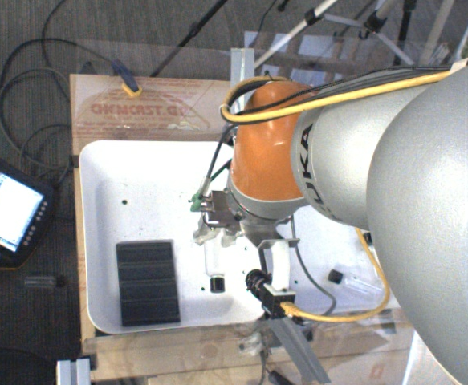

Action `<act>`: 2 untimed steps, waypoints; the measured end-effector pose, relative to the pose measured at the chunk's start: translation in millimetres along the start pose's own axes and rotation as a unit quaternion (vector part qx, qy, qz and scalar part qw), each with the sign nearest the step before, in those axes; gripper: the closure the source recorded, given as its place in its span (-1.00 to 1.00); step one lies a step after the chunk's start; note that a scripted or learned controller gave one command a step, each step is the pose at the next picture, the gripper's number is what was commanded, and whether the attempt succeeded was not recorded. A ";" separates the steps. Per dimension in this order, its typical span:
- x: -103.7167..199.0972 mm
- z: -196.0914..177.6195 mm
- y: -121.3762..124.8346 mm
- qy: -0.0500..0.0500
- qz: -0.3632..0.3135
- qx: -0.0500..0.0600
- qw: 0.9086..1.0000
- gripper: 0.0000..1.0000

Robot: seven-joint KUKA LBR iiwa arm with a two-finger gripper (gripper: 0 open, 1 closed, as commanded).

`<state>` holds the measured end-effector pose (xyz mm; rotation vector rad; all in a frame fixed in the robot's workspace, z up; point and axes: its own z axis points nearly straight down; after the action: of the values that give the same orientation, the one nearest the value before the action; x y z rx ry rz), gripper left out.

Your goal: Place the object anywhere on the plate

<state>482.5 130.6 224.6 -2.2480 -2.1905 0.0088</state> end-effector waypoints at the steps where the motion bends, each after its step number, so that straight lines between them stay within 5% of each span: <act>1: 98.5 -68.4 -2.4 -0.001 -0.043 -0.002 0.999 1.00; 2: 95.9 96.0 -3.3 0.000 -0.026 0.001 1.000 1.00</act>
<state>481.1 226.4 128.4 -2.1893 -2.2475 0.0124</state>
